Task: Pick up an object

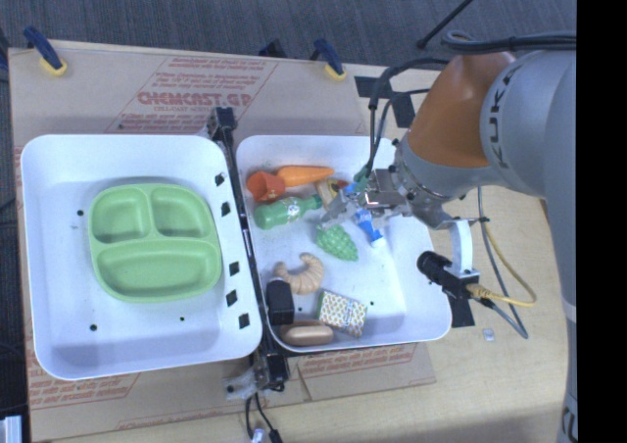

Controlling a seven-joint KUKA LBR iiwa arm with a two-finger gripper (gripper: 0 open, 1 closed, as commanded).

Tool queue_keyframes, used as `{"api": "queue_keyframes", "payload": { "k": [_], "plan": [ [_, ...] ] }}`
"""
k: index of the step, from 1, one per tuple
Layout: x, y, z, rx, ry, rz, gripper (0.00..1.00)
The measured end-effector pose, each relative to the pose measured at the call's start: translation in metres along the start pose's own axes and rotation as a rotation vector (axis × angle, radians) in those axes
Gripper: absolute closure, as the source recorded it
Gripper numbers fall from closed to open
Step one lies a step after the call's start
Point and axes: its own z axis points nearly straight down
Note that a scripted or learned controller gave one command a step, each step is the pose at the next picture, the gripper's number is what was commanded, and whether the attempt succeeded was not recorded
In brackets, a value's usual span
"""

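Two bins sit side by side; the gripper [361, 204] hangs low in the right bin [423, 319], among the toys near its middle, and whether its jaws are open or shut cannot be told. Just beside it lie a green bumpy toy [337, 242], a green bottle [284, 212], an orange carrot [306, 175] and a blue-and-white tube [369, 228]. Toward the near rim rest a croissant [304, 274], a patterned packet [342, 313] and a brown sausage [306, 334]. Bare white floor shows along that bin's right wall. The left bin [49, 235] holds a green divided plate [155, 240], with open floor around it.
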Motion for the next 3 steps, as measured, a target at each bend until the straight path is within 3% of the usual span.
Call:
{"api": "queue_keyframes", "payload": {
  "k": [1, 2, 3],
  "plan": [
    [-0.002, 0.072, 0.098, -0.016, 0.000, -0.078, 0.00],
    [-0.072, 0.032, 0.114, -0.002, 0.015, 0.073, 0.00],
    [-0.018, -0.021, 0.115, -0.001, 0.000, -0.331, 0.00]
  ]
}}
